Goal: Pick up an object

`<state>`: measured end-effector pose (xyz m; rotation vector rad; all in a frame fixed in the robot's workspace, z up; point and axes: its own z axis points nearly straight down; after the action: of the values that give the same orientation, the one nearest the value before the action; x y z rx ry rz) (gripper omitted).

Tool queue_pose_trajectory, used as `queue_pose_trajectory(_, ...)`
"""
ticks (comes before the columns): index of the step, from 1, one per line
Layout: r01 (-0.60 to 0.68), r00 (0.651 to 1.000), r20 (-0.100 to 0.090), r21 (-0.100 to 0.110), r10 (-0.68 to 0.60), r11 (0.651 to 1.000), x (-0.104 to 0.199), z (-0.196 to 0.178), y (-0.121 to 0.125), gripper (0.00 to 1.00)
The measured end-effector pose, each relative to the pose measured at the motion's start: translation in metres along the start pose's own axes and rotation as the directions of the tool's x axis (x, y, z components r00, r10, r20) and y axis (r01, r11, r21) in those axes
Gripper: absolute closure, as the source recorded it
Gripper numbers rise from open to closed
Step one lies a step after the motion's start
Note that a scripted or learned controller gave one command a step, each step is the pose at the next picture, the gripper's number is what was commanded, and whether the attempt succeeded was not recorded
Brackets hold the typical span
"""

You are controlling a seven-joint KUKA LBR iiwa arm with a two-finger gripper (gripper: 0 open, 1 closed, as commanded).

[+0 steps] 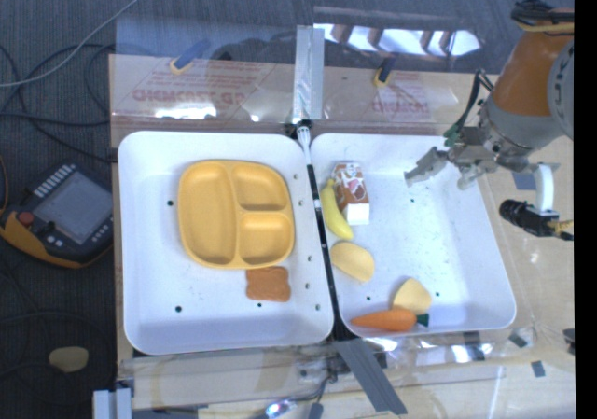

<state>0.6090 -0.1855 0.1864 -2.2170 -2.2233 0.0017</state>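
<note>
Gripper (446, 165) sits high over the far-right part of the right bin (466, 249), fingers spread wide, nothing between them. Candidates all lie well apart from it, along the bin's left and near sides: banana (334, 212), snack box (352, 191), potato-like piece (353, 261), carrot (387, 320). I'd go for the carrot or the potato-like piece; centre over it, align across the short axis, then descend.

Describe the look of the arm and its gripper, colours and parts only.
The arm is bulky and rounded, with a broad orange band above grey casing near the wrist. Dark cables run down its side toward the gripper, a pale grey metal unit with two slim fingers. A black cylindrical fitting with a small orange-yellow tip sits just below the wrist.
</note>
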Motion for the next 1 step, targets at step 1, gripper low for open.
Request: queue_pose_trajectory(1,0.05,0.999,0.009,-0.035,-0.049,0.998,0.0766,0.0649,0.0627,0.0)
